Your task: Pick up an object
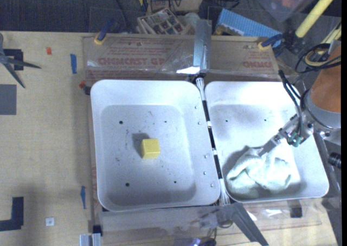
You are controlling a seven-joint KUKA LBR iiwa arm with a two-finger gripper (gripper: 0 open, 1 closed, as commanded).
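A small yellow block [150, 148] lies in the middle of the left bin [108, 104]. A crumpled white and pale green cloth [263, 173] lies in the front part of the right bin [244, 98]. My gripper [264, 151] reaches in from the right at a slant, and its tip is down at the top edge of the cloth. The tip looks to be touching the cloth, but the cloth still rests on the bin floor.
The orange band of my arm [328, 96] is at the right edge, with cables hanging around it. A cardboard sheet [146, 58] lies behind the bins. Clamps and boxes crowd the back of the bench.
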